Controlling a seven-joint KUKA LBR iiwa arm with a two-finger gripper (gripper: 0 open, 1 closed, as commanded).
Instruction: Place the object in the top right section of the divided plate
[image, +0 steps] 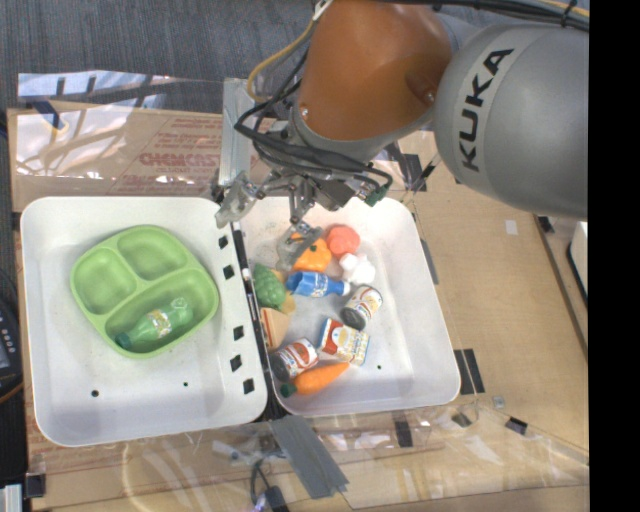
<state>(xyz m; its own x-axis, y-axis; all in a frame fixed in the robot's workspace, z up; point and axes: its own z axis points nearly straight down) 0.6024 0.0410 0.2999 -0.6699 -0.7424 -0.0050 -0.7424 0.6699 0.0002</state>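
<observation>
The green divided plate (84, 255) lies in the left bin. Its two small sections are bare, and a green bottle (160, 323) lies in its large lower section. My gripper (299, 236) hangs low over the back of the right bin. It is just above and left of an orange food piece (313, 257), with a red ball (343, 239) to its right. I see nothing held in it. The arm's orange band and grey body hide the bin's far edge.
The right bin (400, 250) holds several toys: a blue bottle (318, 285), a green vegetable (268, 285), a white piece (357, 268), two cans (362, 303), a carton (343, 343) and a carrot (322, 377). A divider wall (240, 300) separates the bins.
</observation>
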